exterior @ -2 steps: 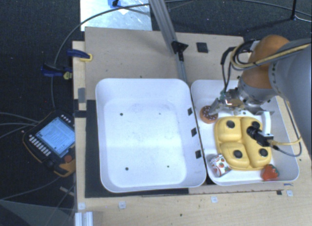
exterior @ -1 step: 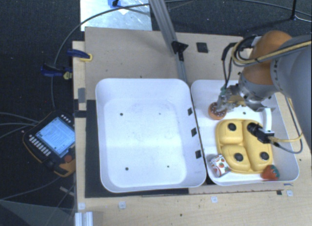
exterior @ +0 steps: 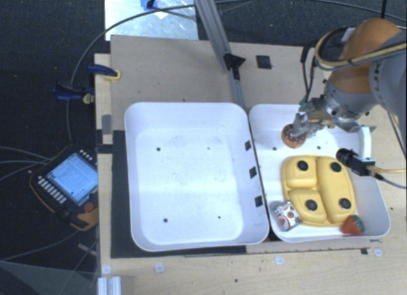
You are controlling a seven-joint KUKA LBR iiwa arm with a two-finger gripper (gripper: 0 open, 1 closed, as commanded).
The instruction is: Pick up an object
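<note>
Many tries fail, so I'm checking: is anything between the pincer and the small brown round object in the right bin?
Nothing visible: the pincer hangs right over the brown round object; the yellow block lies apart, nearer the camera.

Bright light from above makes the two white bins point(exterior: 191, 122) glow, the dark floor point(exterior: 44, 20) stays dim, and everything looks a little soft and grainy.

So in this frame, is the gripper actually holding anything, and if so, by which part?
Cannot be told. The gripper is low over a small brown round object in the right bin, but a grasp isn't visible.
</note>
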